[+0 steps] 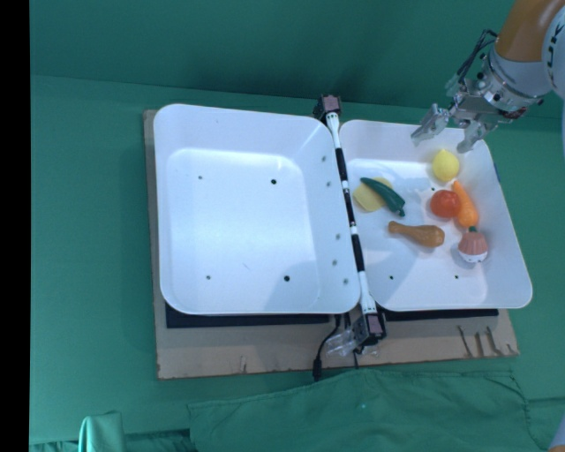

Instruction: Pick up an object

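Nearest the camera, a rumpled green cloth (353,408) lies along the front of the bench (88,221), at six o'clock. Just behind it sits a brown cardboard sheet (265,357) carrying both white bins, with a small clamp and black cable (353,335) at the front end of the seam between them.

The left bin (238,212) takes up the nine o'clock side, white floor dotted with a few dark specks. The right bin (424,282), at three o'clock, has all the toys. Closest in it, a pink and white radish-like piece (473,246) rests near the right wall. At its ten o'clock lies a brown gourd (418,233), lengthwise across the floor. Further back, a red tomato (444,204) touches an orange carrot (465,205) just to its right. Over toward the seam, a dark green pepper (383,195) lies across a pale yellow piece (367,196). Deeper still, a yellow lemon (446,165) sits near the far wall.

And up at one o'clock, the tool (448,130) hovers above the far rim, fingers spread apart, nothing between them, just beyond the lemon. The grey wrist and orange band (530,22) angle away to the upper right.
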Motion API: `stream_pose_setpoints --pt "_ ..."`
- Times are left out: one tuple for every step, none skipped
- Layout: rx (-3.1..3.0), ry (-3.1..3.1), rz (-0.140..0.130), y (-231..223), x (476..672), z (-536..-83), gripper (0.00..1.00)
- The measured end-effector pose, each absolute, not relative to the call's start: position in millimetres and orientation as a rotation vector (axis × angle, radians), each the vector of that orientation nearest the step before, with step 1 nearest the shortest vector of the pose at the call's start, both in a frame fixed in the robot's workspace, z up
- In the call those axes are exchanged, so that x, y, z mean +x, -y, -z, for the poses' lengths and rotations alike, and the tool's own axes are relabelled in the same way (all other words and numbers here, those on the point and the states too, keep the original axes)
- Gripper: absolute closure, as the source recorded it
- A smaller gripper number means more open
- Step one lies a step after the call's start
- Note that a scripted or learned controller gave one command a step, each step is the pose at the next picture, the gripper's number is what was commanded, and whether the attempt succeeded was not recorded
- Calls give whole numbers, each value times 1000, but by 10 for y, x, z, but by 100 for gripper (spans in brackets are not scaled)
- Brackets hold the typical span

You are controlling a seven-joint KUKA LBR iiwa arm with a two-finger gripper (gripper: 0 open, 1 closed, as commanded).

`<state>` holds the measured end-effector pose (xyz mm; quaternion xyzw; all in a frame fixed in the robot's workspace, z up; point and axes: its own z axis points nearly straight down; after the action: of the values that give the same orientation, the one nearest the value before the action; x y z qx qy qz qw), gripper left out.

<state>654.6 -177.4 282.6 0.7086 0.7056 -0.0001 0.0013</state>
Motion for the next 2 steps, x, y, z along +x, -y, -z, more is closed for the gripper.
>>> stream_pose_setpoints --pt "2224 -2215 0 1774 6546 -2826 0" --pt "2225 -2218 5 1734 6478 -2274 0"
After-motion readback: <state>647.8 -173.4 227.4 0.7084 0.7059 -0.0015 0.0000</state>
